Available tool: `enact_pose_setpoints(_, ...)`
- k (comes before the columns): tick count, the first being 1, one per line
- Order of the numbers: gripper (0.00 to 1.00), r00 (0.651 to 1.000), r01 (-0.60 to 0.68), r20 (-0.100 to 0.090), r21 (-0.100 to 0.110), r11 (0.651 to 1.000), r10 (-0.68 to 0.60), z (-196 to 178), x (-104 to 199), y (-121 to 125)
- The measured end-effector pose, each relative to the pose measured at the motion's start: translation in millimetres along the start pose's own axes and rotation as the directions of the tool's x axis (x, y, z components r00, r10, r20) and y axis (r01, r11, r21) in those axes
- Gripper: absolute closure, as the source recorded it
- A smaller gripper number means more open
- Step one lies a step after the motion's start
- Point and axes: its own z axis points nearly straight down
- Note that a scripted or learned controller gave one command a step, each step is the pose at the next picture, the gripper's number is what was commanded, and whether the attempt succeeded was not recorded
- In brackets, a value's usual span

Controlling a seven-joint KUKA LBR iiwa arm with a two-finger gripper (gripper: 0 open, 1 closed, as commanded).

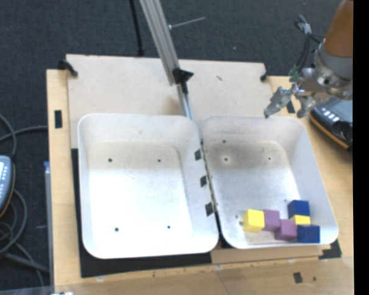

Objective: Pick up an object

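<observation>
Blocks, the task's objects, lie clustered in the near right corner of the right bin (307,146): a yellow block (254,219) leftmost, purple blocks (280,224) touching it, then blue blocks (302,221) with a small yellow one between them. The tool (284,103) hangs above the right bin's far right rim, well apart from the blocks, gripping nothing; whether it is open or closed cannot be told.

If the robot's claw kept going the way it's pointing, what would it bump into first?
The gripper points down and to the left over the far rim of the right bin. It would probably meet that rim or the bin's floor first; depth is hard to judge. The blocks lie well off that line.
</observation>
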Motion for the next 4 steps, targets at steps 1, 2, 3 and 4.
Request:
enact_pose_setpoints(1,0.0,1.0,0.001,-0.003,0.007,1.0,-0.001,122,32,-27)
enact_pose_setpoints(2,0.0,1.0,-0.002,0.0,0.001,1.0,0.002,199,28,6)
enact_pose_setpoints(3,0.0,1.0,-0.002,-0.003,0.0,1.0,0.002,196,71,1)
enact_pose_setpoints(4,0.0,1.0,-0.013,0.003,-0.002,1.0,0.013,195,-20,-13)
